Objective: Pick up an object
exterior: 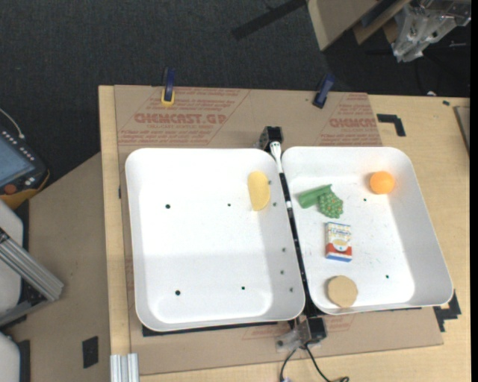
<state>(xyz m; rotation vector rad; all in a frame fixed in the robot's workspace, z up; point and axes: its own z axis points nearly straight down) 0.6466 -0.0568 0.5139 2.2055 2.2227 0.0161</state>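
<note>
The left bin holds a pale yellow oblong piece close to its right wall. In the right bin lie a green knobbly toy, an orange ball, a small white carton with red and blue print and a tan round disc. My gripper appears as a silvery metal part at the top right, beyond the bench's far edge and well away from every object. Nothing is seen in it.
Both bins rest on a brown board held by a blue clamp at the back and a second one. A black divider strip runs between the bins. A tan box sits at the top beside the gripper.
</note>
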